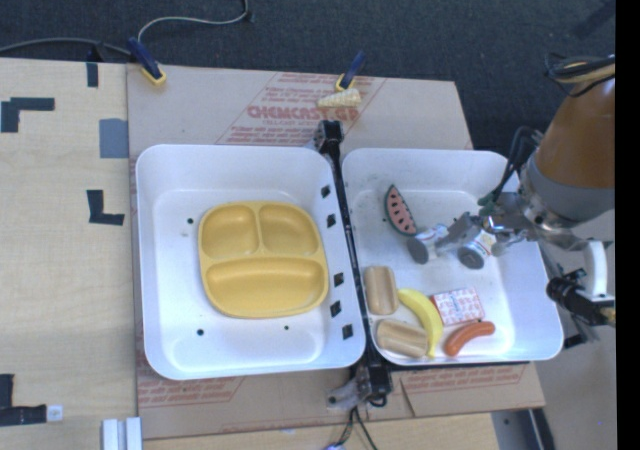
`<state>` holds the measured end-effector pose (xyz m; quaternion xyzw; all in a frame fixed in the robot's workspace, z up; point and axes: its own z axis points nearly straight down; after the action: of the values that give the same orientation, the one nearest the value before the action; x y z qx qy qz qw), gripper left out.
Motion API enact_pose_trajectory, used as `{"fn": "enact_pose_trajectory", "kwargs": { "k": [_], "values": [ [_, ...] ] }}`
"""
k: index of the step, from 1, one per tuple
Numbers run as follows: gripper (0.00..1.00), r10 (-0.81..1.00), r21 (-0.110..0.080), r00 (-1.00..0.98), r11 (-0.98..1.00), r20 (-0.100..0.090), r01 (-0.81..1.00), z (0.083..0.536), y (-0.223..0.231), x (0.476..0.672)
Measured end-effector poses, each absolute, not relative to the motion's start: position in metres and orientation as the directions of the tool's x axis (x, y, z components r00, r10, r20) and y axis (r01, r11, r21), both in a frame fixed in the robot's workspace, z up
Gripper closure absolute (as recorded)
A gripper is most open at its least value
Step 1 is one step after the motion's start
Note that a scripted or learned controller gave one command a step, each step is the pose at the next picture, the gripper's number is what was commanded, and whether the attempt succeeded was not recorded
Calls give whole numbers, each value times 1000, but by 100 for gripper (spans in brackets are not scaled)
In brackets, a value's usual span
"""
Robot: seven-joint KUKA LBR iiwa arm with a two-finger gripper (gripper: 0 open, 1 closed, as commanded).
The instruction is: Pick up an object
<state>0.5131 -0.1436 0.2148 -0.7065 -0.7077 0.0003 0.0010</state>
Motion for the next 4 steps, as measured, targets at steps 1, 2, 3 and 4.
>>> {"fn": "enact_pose_trajectory", "kwargs": {
  "k": [1,2,3,4],
  "values": [
    [0,1000,27,-1,1,-11,1000,113,-175,545],
    [0,1000,-2,0,0,0,1000,97,-165,564],
    [0,1000,4,-2,2,-1,1000,86,-133,636],
    [100,1000,4,-4,4,-3,1000,96,-134,636]
  ]
}}
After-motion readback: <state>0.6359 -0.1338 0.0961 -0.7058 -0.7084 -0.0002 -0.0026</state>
